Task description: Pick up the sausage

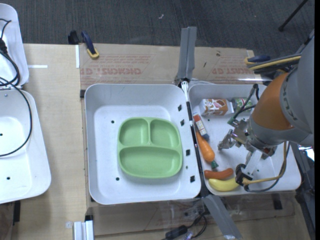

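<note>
Right white bin [290,180], near edge: curved yellow plastic banana [223,184] against the front wall. Touching it, just behind: short red-orange toy sausage [220,173], lying crosswise, free of the arm. Beyond it, an orange plastic carrot with green top [205,148] along the left wall, then a slim red-and-white tube [200,126]. Far end: small brown-and-white carton [215,106] on its side.

Two-finger gripper [229,140] hangs mid-bin, right of the carrot, behind the sausage; finger spacing cannot be told.

Left white bin [95,134]: pale green three-compartment plastic tray [149,148], centred.
</note>
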